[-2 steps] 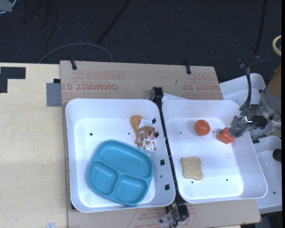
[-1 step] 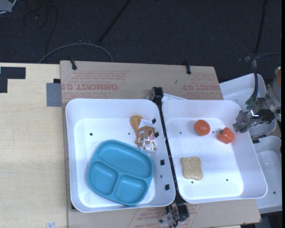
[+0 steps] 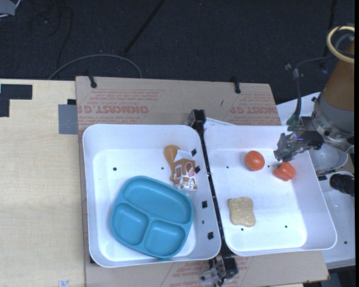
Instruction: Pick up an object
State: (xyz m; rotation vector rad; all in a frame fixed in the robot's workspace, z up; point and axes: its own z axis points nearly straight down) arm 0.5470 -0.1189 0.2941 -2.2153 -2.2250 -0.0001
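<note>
Two shallow white plastic bins sit side by side on a sheet of brown printed cardboard laid over the counter, whose pale wood surface shows at the left; the left bin holds a blue moulded plastic plate with three compartments, lying in its near half and tilted a little toward the near right corner; just beyond the plate's far right edge lies a small tan and white patterned packet, with a brownish-orange rounded piece touching its far left side; both lie close to the black divider between the bins.

In the right bin a small round orange-red ball rests in the far half; to its right, near the bin's right wall, sits a red rounded toy fruit; a flat beige toy slice of bread lies nearer, left of centre, well apart from both.

The grey arm reaches in from the right, its orange band above the wrist; the dark hand hangs over the right bin's far right part, directly above and just beside the red fruit, possibly touching its top; whether its fingers are spread or pressed together cannot be told, and nothing is plainly seen between them.
</note>
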